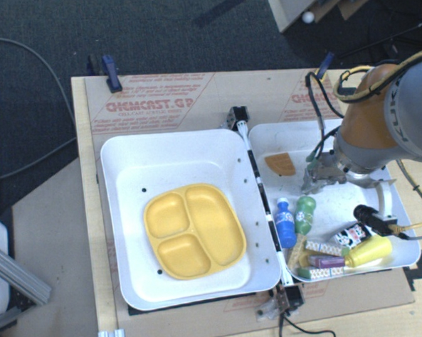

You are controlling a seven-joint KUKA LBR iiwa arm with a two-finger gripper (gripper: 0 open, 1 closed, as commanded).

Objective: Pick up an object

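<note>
My gripper (314, 181) hangs low in the right bin (294, 132), just above the top of a green bottle (305, 215) and to the right of a brown flat square piece (280, 164). A blue bottle (285, 224) lies beside the green one along the bin's left wall. At the bin's near end lie a yellow cup (370, 251), a black-and-white patterned item (351, 236) and a couple of wrapped bars (323, 255). Nothing shows held in the gripper.
The left bin (125, 162) holds a yellow three-compartment plate (194, 230). The grey arm with its orange band (368, 115) reaches in over the right bin's far right corner. A bare strip of the right bin's floor lies between the gripper and the cup.
</note>
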